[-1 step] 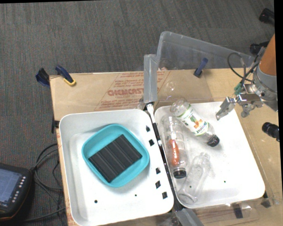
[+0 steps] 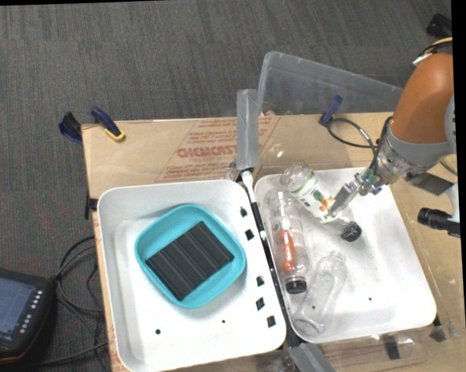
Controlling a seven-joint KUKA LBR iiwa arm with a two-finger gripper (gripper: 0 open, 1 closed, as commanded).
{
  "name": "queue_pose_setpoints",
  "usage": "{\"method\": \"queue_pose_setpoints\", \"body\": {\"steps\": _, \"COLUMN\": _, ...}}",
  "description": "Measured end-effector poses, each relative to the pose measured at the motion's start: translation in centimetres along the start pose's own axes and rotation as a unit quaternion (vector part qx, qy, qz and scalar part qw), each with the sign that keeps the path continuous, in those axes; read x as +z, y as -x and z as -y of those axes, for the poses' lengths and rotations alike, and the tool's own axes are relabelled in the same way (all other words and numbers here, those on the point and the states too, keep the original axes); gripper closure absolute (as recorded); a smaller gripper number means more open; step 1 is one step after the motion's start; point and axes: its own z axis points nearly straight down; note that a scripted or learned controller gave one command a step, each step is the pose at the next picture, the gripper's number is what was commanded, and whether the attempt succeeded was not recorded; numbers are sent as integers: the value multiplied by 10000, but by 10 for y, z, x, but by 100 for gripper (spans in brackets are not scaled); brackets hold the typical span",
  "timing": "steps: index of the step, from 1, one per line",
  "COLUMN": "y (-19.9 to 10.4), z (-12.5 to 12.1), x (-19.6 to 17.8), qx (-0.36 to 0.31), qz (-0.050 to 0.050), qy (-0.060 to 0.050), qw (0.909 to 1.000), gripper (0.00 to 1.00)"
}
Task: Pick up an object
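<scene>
Since the gripper [image 2: 335, 204] hovers over the right bin [image 2: 392, 305] beside a small green-labelled bottle [image 2: 306, 184], I'd drop straight down and centre before squeezing; can't tell its jaw state.

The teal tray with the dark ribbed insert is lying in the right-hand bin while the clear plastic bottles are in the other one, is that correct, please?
Not quite. The camera view shows the teal tray with its dark ribbed insert lying in the left-hand bin, not the right-hand one. The clear plastic bottles are indeed in the other one, the right-hand bin.
</scene>
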Motion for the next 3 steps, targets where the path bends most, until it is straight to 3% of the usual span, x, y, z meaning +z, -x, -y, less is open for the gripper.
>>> {"method": "queue_pose_setpoints", "body": {"steps": 1, "y": 33, "z": 1, "x": 67, "qx": -80, "qz": 18, "qy": 22, "qw": 10000, "gripper": 0}}
{"method": "queue_pose_setpoints", "body": {"steps": 2, "y": 48, "z": -1, "x": 79, "qx": 810, "qz": -12, "qy": -13, "qw": 9967, "gripper": 0}}
{"method": "queue_pose_setpoints", "body": {"steps": 3, "y": 48, "z": -1, "x": 79, "qx": 810, "qz": -12, "qy": -14, "qw": 9967, "gripper": 0}}
